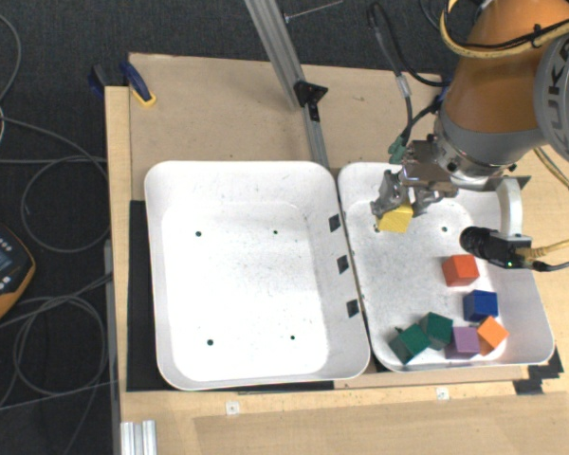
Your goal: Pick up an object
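Observation:
My gripper [395, 212] hangs over the back left part of the right bin [398, 282]. A yellow block [395, 220] sits between its fingers, lifted a little above the bin floor. On the bin floor further forward lie a red-orange block [460, 269], a blue block [480, 304], an orange block [492, 332], a purple block [466, 340] and two dark green blocks [425, 335].
The left bin [171, 197] lies beside the right one, with black clips [341, 263] along the shared edge. A slanted metal pole [284, 60] rises behind the bins. A black cylinder [484, 245] on the arm hangs over the right bin's right side.

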Controlling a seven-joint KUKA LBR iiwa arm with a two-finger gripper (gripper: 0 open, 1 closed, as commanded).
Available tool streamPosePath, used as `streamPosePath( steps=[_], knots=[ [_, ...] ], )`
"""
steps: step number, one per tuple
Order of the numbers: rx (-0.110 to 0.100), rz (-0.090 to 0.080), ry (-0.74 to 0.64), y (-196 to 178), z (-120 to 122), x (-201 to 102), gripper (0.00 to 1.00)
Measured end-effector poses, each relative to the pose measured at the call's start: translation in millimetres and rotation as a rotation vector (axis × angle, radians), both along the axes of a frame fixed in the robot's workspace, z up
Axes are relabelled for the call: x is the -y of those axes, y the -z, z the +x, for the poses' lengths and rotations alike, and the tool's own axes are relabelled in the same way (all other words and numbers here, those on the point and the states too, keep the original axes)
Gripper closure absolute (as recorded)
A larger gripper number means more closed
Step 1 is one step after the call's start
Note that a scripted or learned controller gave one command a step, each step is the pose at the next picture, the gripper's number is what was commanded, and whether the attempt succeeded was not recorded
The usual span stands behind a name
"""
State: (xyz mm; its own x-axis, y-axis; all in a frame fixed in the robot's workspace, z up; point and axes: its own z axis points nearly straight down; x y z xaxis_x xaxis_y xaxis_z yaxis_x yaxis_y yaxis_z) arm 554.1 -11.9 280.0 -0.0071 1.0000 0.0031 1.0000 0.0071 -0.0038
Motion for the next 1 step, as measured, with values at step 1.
streamPosePath(
  steps=[1],
  knots=[
    [0.001, 0.0, 0.001, 1.1, -4.4, -49.3, 1.0]
  ],
)
